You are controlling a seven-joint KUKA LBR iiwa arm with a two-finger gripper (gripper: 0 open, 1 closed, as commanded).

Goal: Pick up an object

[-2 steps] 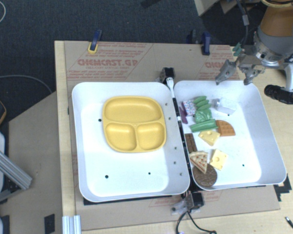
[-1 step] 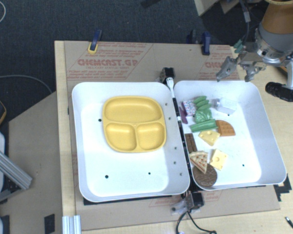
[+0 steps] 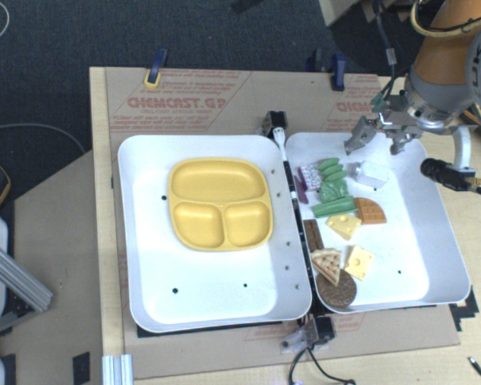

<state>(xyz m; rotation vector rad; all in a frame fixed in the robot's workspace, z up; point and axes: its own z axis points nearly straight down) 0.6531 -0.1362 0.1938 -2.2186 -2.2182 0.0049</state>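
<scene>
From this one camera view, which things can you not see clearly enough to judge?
- Gripper, camera view: its fingers are small and blurred, so open or shut is unclear.
- White item below it: white on the white right bin, its outline is lost.
- Brown round piece: partly covered by the waffle wedge.
- Arm: its upper part is cut off by the top right edge.
- Purple piece: too small to identify.

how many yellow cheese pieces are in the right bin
2: one cheese wedge mid-pile beside the waffle piece, another lower down by the brown cookie. Others might hide underneath.
</scene>
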